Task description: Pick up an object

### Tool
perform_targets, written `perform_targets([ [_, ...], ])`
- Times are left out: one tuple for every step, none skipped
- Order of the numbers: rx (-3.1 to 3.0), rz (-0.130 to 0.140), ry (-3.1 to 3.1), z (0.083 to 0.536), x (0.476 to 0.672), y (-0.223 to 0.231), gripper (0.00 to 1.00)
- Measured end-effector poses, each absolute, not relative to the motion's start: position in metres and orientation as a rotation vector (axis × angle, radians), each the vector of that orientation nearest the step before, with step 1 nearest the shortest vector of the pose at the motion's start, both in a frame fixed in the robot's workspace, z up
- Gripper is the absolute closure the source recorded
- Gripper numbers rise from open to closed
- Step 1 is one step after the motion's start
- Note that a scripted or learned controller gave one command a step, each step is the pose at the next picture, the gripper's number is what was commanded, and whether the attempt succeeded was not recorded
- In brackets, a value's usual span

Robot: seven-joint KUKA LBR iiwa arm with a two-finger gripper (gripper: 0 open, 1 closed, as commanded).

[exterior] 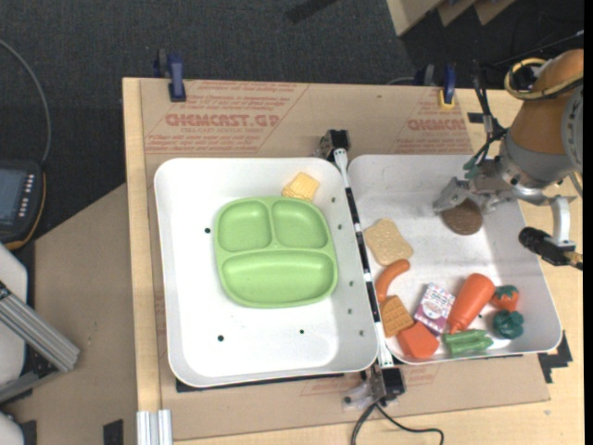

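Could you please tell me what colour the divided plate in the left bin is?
The divided plate is light green, seen clearly in the camera view.

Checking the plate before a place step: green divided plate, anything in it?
Empty. All three compartments of the green plate show bare green; the yellow waffle piece lies just outside its rim, on the left bin floor.

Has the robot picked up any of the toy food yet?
Not yet, it seems. The gripper is down in the right bin, right over a brown round piece, so a grab looks underway. The piece appears to lie on the bin floor, so lifting is left. The carrot, bread slice and the green plate lie untouched.
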State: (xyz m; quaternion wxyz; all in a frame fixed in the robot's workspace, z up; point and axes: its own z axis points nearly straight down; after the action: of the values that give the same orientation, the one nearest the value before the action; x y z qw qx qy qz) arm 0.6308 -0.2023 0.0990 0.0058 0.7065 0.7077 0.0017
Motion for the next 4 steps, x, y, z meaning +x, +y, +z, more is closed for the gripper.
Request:
perform_targets([
  [2.216, 0.002, 2.218, 0.087, 0.624, -0.196, 0.0],
  [2.21, 0.008, 2.213, 0.101, 0.627, -0.196, 1.0],
  [2.211, 0.006, 2.214, 0.1, 0.626, -0.196, 0.0],
  [2.208, 0.008, 2.213, 0.111, 0.627, -0.196, 1.0],
])
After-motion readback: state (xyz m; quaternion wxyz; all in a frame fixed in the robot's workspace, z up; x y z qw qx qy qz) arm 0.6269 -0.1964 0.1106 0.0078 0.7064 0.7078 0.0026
